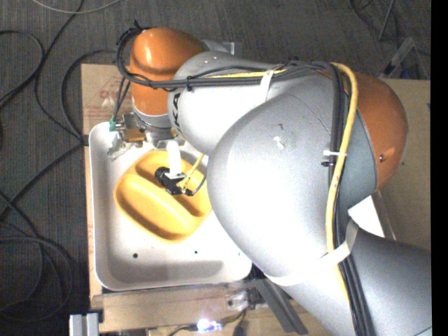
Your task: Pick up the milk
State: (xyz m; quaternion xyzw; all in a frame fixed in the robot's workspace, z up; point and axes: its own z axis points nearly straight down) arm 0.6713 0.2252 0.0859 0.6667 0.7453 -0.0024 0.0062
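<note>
The tool [127, 130], openness unclear, sits in a corner of the shallow white bin [105, 257] beside a rounded yellow object [150, 208]

The shallow white plastic bin [105, 257] sits on the pale brown wooden bench [98, 89], toward the view's left. The rounded yellow plastic object [150, 205] lies in the bin near its middle, apart from the near wall. The grey arm with an orange band [294, 187] reaches in from the right over the bin's right part. Its gripper [124, 135] hangs at the bin's far left corner, behind the yellow object.
</note>
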